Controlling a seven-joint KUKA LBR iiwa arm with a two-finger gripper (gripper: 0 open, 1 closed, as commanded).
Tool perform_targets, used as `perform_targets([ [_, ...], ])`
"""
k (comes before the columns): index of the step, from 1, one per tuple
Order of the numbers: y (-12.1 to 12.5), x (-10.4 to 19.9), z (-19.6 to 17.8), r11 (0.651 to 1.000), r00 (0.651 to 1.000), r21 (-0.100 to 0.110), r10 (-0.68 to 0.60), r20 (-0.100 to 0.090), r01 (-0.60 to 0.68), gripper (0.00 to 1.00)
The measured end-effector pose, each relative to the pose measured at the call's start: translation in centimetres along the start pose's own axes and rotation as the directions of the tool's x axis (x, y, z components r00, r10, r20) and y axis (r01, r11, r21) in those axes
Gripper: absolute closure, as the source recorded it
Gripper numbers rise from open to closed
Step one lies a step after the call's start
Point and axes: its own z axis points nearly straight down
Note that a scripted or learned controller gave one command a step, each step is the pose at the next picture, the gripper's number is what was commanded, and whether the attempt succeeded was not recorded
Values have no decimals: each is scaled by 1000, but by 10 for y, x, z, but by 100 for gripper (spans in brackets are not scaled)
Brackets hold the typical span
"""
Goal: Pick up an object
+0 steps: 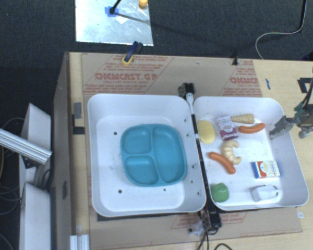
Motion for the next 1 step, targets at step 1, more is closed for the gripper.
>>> perform_targets([
  [1,22,47,113,1000,1000,3,0,-1,0,0],
])
